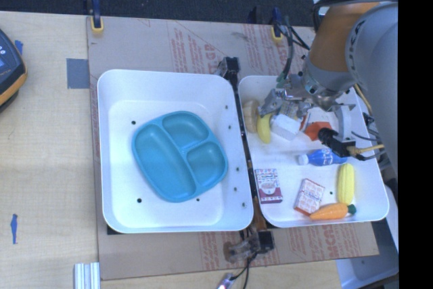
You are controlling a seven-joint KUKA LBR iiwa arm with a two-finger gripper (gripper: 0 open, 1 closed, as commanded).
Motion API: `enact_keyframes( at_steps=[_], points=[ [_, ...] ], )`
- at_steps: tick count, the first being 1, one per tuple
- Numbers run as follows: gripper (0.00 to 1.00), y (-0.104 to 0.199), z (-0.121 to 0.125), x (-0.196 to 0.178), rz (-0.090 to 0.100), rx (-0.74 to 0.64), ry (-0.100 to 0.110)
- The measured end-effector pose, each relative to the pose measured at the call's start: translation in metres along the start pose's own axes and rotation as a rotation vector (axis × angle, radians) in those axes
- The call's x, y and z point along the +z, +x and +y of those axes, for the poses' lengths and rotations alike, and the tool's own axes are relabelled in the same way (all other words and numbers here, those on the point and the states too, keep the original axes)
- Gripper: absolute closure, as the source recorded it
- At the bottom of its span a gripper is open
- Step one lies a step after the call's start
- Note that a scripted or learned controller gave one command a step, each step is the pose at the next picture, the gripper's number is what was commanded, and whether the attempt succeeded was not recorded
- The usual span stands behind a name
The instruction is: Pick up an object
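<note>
Pickup not yet secured: our pincer (287, 105) is low in the right bin (379, 203), among the objects at its far end.

We cannot tell how the pincer stands, since the wrist and the clutter beneath hide it, so we claim no hold on anything. Just under it and toward the near side lie a white block (285, 126) and a yellow banana-like piece (264, 128); which of them it touches we cannot say. Further toward the near edge from the pincer rest a small blue-and-white bottle (319, 158), a corn cob (346, 183), a carrot (329, 212) and 2 small cartons (268, 185). Well off to its left, the other bin (111, 88) holds 1 blue divided plate (179, 156). In our judgement the reach is made, while the closing and the lift remain.
</note>
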State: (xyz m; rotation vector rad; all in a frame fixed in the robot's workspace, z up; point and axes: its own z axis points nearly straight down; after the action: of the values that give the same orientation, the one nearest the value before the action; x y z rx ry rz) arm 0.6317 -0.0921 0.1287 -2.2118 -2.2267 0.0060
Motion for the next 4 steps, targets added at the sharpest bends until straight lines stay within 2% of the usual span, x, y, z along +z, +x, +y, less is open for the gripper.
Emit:
enact_keyframes(
  at_steps=[1,2,3,4],
  points=[
    [0.00,0.037,0.025,-0.064,0.000,0.000,-0.003],
    [0.00,0.048,0.012,-0.063,0.000,0.001,0.000],
    [0.00,-0.009,0.016,-0.010,0.000,0.004,0.000],
    [0.00,-0.003,0.026,0.033,-0.004,0.003,-0.005]
  ],
)
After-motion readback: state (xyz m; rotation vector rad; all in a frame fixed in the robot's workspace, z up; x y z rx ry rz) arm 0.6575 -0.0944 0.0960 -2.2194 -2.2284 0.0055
